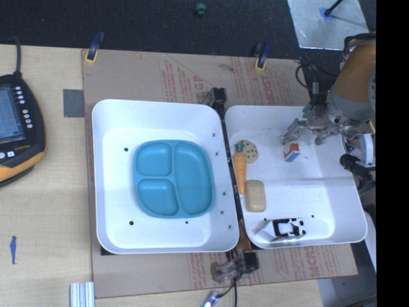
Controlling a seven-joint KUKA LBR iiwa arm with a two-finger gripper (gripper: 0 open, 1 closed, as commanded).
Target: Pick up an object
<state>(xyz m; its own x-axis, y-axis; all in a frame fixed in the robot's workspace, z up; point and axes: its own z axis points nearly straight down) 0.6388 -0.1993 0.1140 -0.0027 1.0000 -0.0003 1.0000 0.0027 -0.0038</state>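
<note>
Jaws (308,128) stand over the far part of the right bin (332,226). Just beside them, toward the near side: a small red, white and blue block (291,151). Further left, along the bin's inner wall: cookie (246,151), carrot (239,170), tan bar (255,195). Black-and-white item (287,228) well nearer the front wall. Bin floor between block and front item lies open.

Teach pendant (16,130) at bench left edge; two clamps (94,47) on cardboard sheet (192,75).
</note>
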